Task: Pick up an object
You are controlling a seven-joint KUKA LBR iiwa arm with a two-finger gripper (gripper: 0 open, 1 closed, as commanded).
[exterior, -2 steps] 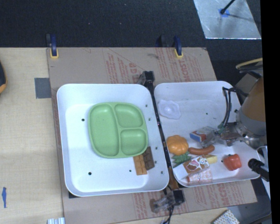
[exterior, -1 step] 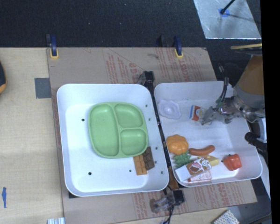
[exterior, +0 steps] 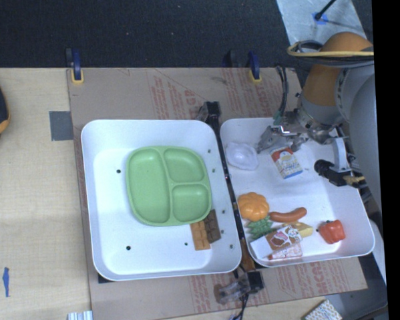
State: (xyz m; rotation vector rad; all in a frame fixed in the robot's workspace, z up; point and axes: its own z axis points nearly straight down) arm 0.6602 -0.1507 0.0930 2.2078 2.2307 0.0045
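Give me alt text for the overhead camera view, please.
The robot arm's pincer hangs over the right bin, just above a small carton; toy foods lie near the bin's front. The left bin holds a green divided plate.

Overhead camera, slanted down (both bins (exterior: 95, 195))

Left bin (exterior: 101, 194): tray (exterior: 168, 184) centre, blocks (exterior: 205, 230) at its lower right. Right bin (exterior: 355, 245): cup (exterior: 241, 155) upper left, carton (exterior: 288, 163) right of it; pumpkin (exterior: 252, 205), sausage (exterior: 288, 215), pepper (exterior: 332, 230) lower.

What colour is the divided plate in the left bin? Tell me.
The divided plate is light green, plain; the camera view shows it clearly.
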